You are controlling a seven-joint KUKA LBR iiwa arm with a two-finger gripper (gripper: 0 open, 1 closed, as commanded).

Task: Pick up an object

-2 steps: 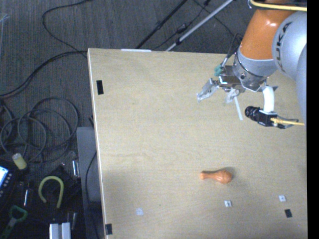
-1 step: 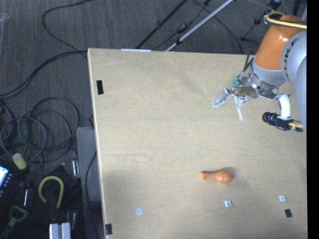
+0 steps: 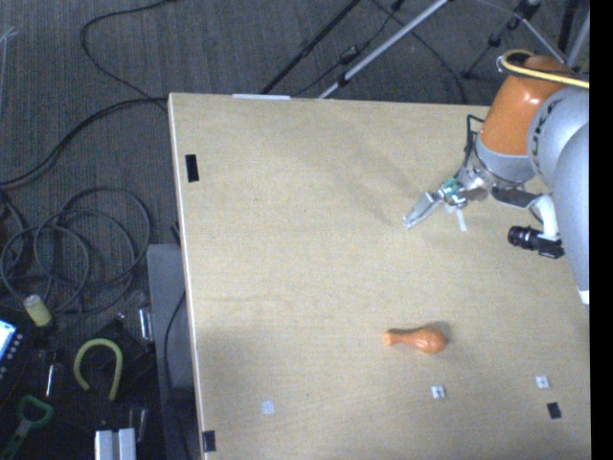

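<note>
Robotics lab or test workshop. A pale plywood bench top (image 3: pixel 306 257) stands on grey carpet (image 3: pixel 86 75); left of the bench, loose black cables (image 3: pixel 77 247) coil. Beyond the bench's far edge, metal stand legs (image 3: pixel 402 27) cross.

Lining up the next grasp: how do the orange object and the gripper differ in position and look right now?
The orange object lies flat lower on the tan surface; the gripper sits higher up, to the right, apart from it. The object is rounded with a narrow neck pointing left; the gripper is thin, pale and metallic. Both angle leftward.
</note>
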